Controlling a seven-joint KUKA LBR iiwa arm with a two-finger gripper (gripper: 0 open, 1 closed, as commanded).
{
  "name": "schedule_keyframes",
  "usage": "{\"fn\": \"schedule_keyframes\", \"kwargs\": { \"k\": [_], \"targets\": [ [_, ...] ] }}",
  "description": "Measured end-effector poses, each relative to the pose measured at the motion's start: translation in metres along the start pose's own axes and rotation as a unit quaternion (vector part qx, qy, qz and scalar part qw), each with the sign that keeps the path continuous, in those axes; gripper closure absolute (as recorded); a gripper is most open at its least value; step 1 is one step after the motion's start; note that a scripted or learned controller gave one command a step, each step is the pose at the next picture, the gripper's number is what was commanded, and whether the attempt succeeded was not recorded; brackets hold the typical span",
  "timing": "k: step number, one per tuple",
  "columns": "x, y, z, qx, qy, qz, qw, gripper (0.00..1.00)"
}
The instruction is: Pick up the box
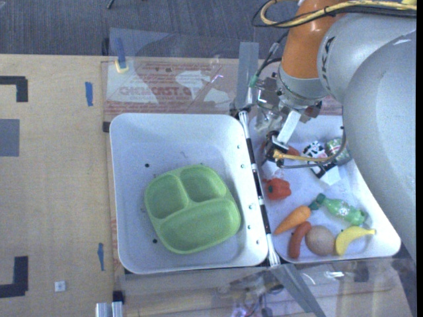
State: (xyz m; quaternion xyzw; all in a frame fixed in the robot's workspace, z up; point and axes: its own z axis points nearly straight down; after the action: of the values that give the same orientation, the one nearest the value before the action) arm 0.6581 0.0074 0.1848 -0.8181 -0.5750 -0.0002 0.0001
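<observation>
Reaching step, I judge: the arm (305,41) hangs over the right bin (390,246); I cannot tell whether the jaws are open or closed. The small black-and-white box (318,151) lies just beside them, not gripped. Next they must centre over it and close.

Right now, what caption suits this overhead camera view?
Grey arm's gripper low over toy food in the right bin; green tray in the left bin.

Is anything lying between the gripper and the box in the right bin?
Nothing visible does. The gripper hangs low in the far corner of the right bin, with the box just beside it. The red pepper and carrot lie nearer the front, off that path.
</observation>
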Motion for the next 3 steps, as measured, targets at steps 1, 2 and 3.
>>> {"fn": "schedule_keyframes", "kwargs": {
  "k": [1,2,3],
  "targets": [
    [0.069,-0.016,0.000,-0.001,0.000,-0.005,1.0000,1.00],
    [0.153,-0.046,-0.007,0.000,0.000,0.015,0.9999,1.00],
    [0.200,-0.064,0.097,-0.001,0.001,0.122,0.9925,1.00]
  ]
}}
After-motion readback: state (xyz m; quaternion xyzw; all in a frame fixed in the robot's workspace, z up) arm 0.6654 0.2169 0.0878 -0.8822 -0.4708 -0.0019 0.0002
